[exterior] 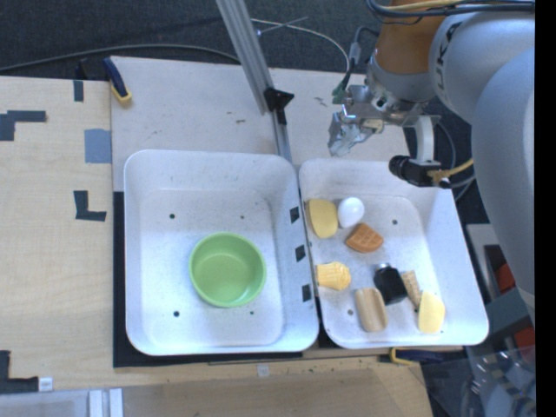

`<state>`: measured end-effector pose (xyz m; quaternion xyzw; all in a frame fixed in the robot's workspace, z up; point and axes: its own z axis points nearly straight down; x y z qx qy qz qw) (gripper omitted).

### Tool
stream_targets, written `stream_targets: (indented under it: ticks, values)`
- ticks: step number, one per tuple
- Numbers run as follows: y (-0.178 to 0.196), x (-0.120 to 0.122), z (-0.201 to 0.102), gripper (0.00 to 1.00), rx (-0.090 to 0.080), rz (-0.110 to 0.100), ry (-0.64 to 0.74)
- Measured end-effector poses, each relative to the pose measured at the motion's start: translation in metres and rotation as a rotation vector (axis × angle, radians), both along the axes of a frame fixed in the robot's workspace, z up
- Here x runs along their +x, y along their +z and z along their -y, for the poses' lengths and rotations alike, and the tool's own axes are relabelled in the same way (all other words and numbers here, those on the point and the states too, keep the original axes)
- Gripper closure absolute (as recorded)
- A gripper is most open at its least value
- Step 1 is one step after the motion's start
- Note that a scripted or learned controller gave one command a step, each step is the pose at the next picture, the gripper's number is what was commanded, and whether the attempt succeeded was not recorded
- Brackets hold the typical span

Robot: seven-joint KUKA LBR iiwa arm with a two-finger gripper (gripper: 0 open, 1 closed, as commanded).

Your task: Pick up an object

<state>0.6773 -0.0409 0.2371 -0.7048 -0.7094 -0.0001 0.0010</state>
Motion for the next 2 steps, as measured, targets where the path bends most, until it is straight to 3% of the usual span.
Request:
stream_targets:
  ticks: [2]
  values:
    - [0.01,0.002,-0.115,1.0,0.0,0.001,0.0]
